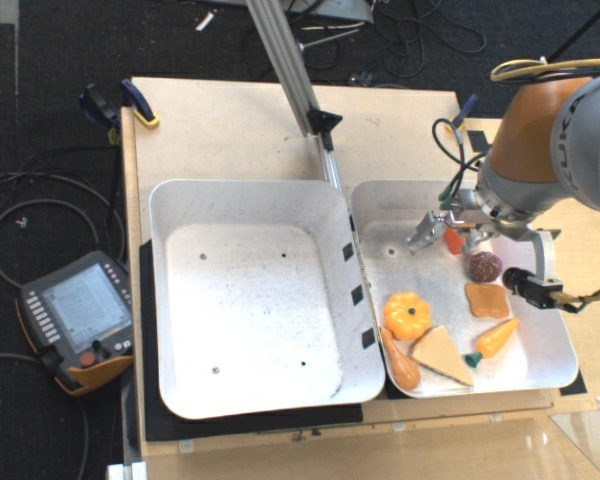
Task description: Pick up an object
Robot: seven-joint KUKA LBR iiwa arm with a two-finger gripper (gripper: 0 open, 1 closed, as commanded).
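Reach phase, nothing picked yet.
My gripper [458, 230] hovers upper right over the right bin [555, 368]; can't tell finger state. Dark red ball [484, 266] just below it; next: lower, pinch.

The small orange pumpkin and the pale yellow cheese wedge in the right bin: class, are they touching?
Touching. In the camera view the small orange pumpkin sits with its lower edge against the top corner of the pale yellow cheese wedge, no gap between them.
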